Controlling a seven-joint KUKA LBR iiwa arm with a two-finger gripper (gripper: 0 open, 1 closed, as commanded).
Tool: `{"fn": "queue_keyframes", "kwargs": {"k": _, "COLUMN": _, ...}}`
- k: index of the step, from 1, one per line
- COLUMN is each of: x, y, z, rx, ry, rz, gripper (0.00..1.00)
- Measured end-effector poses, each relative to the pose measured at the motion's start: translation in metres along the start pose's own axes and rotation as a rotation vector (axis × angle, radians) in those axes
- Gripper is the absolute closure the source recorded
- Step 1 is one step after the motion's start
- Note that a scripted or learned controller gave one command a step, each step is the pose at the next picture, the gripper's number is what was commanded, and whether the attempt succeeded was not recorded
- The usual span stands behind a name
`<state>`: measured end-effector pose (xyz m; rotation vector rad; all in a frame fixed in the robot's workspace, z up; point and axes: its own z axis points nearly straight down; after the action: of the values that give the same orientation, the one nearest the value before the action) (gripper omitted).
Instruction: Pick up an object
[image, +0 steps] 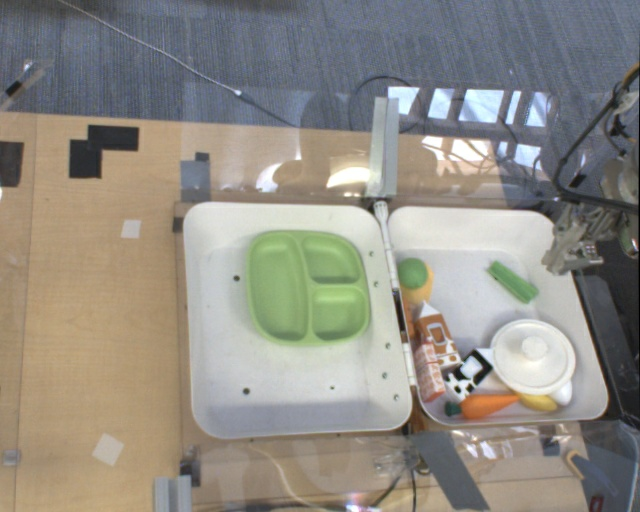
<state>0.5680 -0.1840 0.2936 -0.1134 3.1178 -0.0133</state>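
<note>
Green bar (513, 281), far right of the right bin (470, 232), likely light, stiff, graspable across its narrow width; gripper (572, 252) just right of it at the rim, state impossible to tell.

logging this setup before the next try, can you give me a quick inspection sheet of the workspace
surface: wooden bench bearing two white bins side by side, left bin and right bin
job's things: in the right bin, green block, white lidded pot, carrot, banana, carton, black and white cube, green and yellow fruit
clutter: green divided plate in the left bin
grippers: gripper above the right bin's right edge, nothing seen in it, fingers unclear
cables: black cables by the arm, thin wire on the floor
surroundings: blue-grey carpet, black marks on the bench
</note>
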Motion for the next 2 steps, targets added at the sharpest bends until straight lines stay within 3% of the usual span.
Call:
{"fn": "queue_keyframes", "kwargs": {"k": 1, "x": 0.076, "y": 0.008, "z": 0.043, "rx": -0.007, "ry": 0.015, "rz": -0.037, "gripper": 1.00}}
{"fn": "queue_keyframes", "kwargs": {"k": 2, "x": -0.002, "y": 0.079, "z": 0.050, "rx": -0.012, "ry": 0.010, "rz": -0.195, "gripper": 1.00}}
